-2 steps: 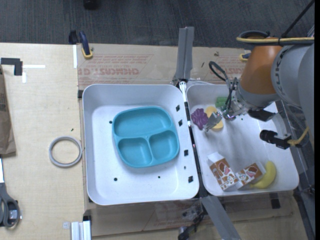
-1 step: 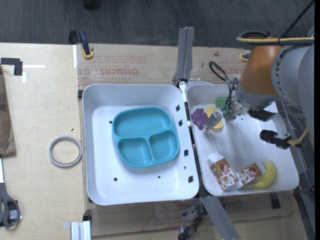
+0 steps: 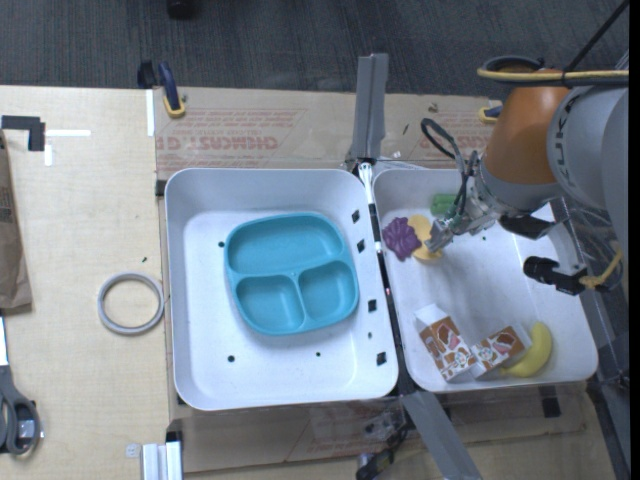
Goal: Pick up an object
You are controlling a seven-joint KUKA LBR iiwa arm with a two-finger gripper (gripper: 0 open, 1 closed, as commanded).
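The right bin (image 3: 470, 298) holds a purple bunch of grapes (image 3: 400, 236), a small yellow item (image 3: 428, 252) and a green item (image 3: 445, 206) near its far left corner. A red-and-white carton (image 3: 445, 344), a second small carton (image 3: 503, 348) and a yellow banana (image 3: 535, 351) lie by its near edge. My gripper (image 3: 441, 232) reaches down from the right and sits low, right above the yellow item and just right of the grapes. I see nothing lifted by it.
The left bin (image 3: 200, 298) carries a blue divided plate (image 3: 291, 273). A grey tape ring (image 3: 131, 302) lies on the bench to the left, with scissors (image 3: 18, 420) at the near left corner. The arm's orange band (image 3: 525, 138) and grey body overhang the right bin's far right.
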